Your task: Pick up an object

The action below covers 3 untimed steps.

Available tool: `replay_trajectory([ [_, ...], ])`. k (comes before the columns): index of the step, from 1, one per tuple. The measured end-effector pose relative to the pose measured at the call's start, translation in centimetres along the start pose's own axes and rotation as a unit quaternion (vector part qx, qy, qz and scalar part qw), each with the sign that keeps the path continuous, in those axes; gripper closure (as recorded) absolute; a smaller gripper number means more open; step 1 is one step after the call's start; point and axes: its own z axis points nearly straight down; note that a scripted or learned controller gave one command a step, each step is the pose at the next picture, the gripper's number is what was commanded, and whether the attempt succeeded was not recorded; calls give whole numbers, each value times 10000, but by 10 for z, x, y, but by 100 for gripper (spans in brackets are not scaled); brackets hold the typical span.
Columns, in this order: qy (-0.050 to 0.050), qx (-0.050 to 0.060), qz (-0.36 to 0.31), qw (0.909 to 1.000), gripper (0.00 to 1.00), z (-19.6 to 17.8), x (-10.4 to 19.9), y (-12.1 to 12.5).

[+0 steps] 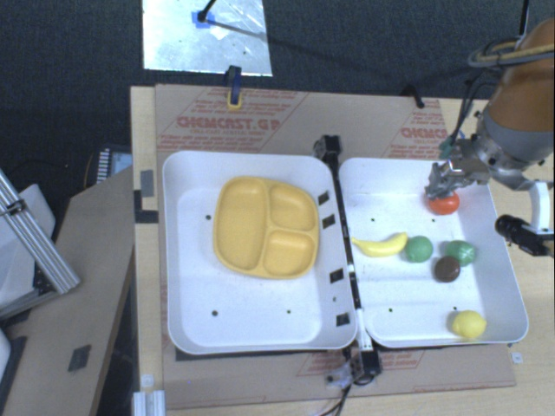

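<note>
Crowding the hand: tomato beneath, banana nearby.

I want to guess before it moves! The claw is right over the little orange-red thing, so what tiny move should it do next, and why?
Probably lower straight down a little. The claw sits just above the small round orange-red toy in the right white bin, and its tips look to be at the toy's top edge, not around it. Whether it grips anything is unclear, so going lower first seems safest.
</note>
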Motion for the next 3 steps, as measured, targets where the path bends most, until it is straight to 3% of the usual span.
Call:
replay_trajectory([
  [1, 6, 24, -3, 10000, 100, -7, 0, 1],
  [3, 19, 38, -28, 10000, 100, 10, 108, -35],
])
